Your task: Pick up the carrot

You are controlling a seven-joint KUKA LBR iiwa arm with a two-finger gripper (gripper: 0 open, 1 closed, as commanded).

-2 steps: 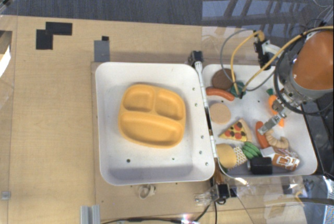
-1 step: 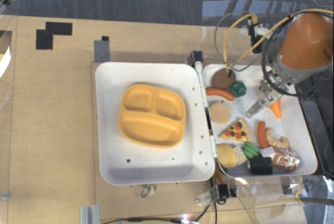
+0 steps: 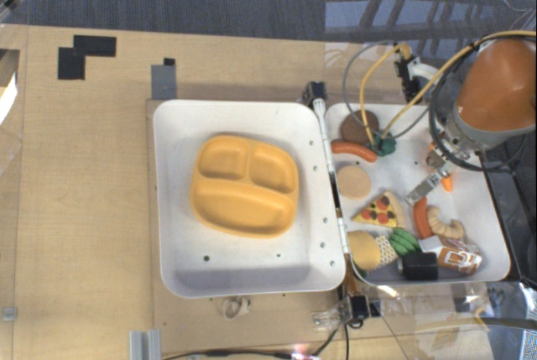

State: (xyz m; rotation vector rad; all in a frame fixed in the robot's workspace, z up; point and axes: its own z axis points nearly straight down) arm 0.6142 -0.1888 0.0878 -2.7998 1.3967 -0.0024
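The carrot (image 3: 354, 151), a long orange-red piece with a green tuft at its right end, lies flat in the upper left of the right bin (image 3: 495, 220). My gripper (image 3: 432, 179) hangs below the arm's orange band (image 3: 502, 86), over the middle right of that bin. It is about a hand's width right of the carrot and apart from it. A small orange bit (image 3: 447, 180) shows beside the gripper; I cannot tell what it is.
Around the carrot lie a brown lump (image 3: 356, 127), a tan disc (image 3: 353, 180), a pizza slice (image 3: 379, 211), a sausage (image 3: 422, 218), a green piece (image 3: 404, 241) and a black block (image 3: 418, 266). The left bin (image 3: 172, 182) holds a yellow divided plate (image 3: 246, 185). Cables (image 3: 377, 90) loop above the right bin.
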